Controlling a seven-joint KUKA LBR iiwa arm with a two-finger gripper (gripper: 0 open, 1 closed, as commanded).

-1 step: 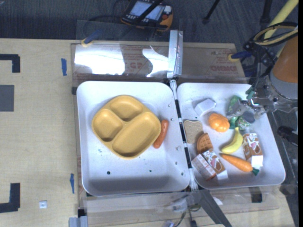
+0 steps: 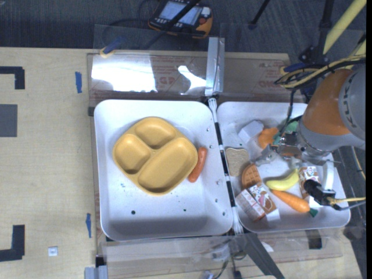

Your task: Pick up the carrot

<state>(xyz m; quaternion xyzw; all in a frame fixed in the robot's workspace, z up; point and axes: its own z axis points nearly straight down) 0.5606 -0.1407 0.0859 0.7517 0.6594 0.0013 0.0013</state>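
Observation:
The carrot (image 2: 292, 201) is orange and tapered with a green stub at its right end. It lies near the front of the right bin (image 2: 334, 218), just below a yellow banana (image 2: 283, 182). My gripper (image 2: 279, 148) hangs over the middle of that bin, beyond the banana and clear of the carrot. A rounded orange object (image 2: 267, 137) sits right beside it on the left. Nothing shows as held.
The right bin also holds a bread slice (image 2: 235, 157), a brown cookie-like piece (image 2: 250, 174), a small carton (image 2: 259, 202) and a little bottle (image 2: 307, 174). In the left bin (image 2: 116, 214) are a yellow divided plate (image 2: 154, 154) and an orange-red sausage-shaped thing (image 2: 199, 163).

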